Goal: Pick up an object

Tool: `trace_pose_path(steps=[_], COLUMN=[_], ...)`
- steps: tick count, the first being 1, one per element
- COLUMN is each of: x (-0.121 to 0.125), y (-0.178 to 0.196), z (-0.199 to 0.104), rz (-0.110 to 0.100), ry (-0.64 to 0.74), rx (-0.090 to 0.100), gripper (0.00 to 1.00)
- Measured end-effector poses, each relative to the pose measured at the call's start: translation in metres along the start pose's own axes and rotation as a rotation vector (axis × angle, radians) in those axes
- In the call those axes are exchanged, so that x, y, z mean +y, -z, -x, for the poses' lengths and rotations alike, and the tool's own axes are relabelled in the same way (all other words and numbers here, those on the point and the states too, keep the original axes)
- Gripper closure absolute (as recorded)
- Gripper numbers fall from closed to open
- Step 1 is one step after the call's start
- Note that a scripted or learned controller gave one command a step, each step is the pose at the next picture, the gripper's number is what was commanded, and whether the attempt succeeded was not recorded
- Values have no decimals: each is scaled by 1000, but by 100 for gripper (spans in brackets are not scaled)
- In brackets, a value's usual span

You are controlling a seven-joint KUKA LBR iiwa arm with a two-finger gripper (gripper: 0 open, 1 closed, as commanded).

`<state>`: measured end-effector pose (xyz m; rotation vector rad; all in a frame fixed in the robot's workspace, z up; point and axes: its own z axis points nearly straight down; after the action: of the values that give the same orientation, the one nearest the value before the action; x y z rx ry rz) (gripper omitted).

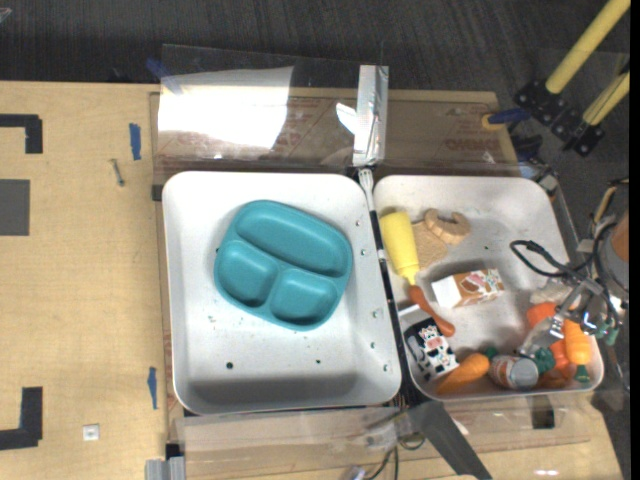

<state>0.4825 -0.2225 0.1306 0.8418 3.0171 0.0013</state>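
The right bin (500, 190) holds a jumble of small things. A yellow bottle (400, 245) lies along its left wall, with a tan ring-shaped piece (444, 225) beside it. A small white and orange carton (468, 288) sits mid-bin. A black and white cow toy (430, 348), an orange carrot (462, 371) and a can (514, 371) lie along the front wall. Orange pieces (572, 344) crowd the front right corner. My gripper (588, 303) reaches in low at the bin's right edge, just above those orange pieces, tangled in cables and mostly cut off by the frame.
The left bin (190, 348) carries a teal divided plate (284, 262). A black cable loop (532, 254) hangs over the right bin's right side. Yellow poles (590, 38) stand at the back right. A wooden bench top (70, 268) spreads to the left.
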Motion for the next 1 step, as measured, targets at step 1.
trace_pose_path(steps=[1], x=[1], y=[-42], z=[1], rz=[1], ry=[120], rx=[-3], gripper=[0])
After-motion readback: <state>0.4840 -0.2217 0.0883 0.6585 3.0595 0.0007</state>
